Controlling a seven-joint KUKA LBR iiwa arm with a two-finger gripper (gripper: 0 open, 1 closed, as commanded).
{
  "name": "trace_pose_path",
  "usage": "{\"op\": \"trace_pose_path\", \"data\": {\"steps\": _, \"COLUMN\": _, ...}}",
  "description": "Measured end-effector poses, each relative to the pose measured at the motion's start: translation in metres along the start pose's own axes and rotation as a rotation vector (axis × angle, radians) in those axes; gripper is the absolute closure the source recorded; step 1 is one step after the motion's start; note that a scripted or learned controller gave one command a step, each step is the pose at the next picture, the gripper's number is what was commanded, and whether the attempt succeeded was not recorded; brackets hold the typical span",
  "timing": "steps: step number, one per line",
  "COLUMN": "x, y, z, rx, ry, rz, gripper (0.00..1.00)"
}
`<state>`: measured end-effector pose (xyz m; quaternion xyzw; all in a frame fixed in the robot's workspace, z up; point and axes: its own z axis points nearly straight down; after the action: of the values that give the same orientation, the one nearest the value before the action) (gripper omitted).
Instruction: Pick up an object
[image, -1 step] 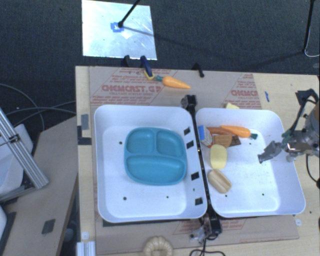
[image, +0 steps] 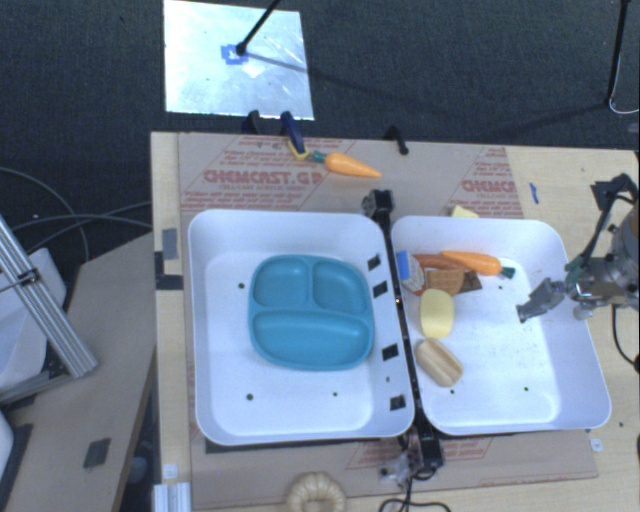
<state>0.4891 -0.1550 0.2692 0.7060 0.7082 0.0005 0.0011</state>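
Hovering over the right bin (image: 560, 400), fingers (image: 532, 305) hold nothing.

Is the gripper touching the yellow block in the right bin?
Apart. The camera view shows bare white bin floor between the gripper and the yellow block.

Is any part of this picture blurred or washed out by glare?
Camera view: the claw looks soft and blurred; the metal sheet above the bench glares brightly; the blue plate and the carrot in the right bin are reasonably sharp.
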Motion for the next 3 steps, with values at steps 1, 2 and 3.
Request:
{"op": "trace_pose_path", "data": {"steps": 1, "x": -0.009, "y": -0.004, "z": 0.053, "rx": 0.005, "ry": 0.001, "rz": 0.002, "gripper": 0.00}}
{"op": "trace_pose_path", "data": {"steps": 2, "x": -0.011, "y": -0.010, "z": 0.114, "rx": 0.006, "ry": 0.002, "rz": 0.002, "gripper": 0.00}}
{"op": "trace_pose_path", "data": {"steps": 3, "x": -0.011, "y": -0.015, "z": 0.157, "rx": 0.005, "ry": 0.002, "rz": 0.002, "gripper": 0.00}}
